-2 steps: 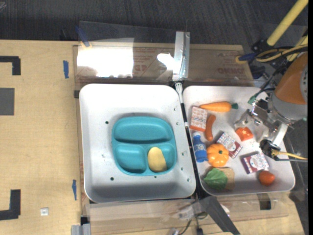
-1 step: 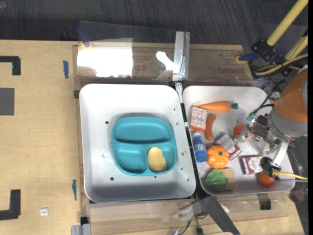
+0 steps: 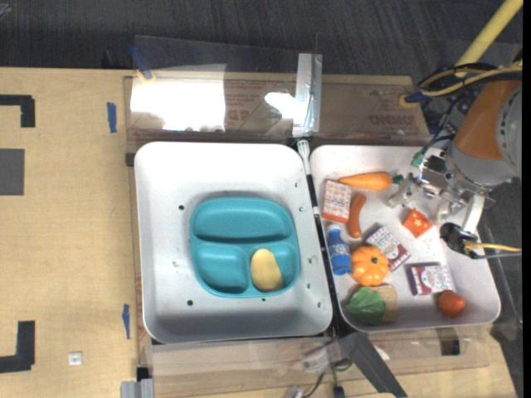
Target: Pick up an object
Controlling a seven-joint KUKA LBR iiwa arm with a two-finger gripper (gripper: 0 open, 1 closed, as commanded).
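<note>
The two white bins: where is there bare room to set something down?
The left bin has bare floor all around the teal tray, widest at its left. The tray's long top compartment is bare; a potato fills one lower compartment. The right bin is crowded with toy food beneath the gripper.

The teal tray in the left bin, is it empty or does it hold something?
Not empty. The teal tray holds a yellow potato-like piece in its lower right compartment.

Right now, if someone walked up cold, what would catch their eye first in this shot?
Probably the teal tray in the left bin, with a yellow potato-like piece in its lower right compartment. Next, the right bin, crowded with toy food such as the carrot and the small orange pumpkin.
</note>
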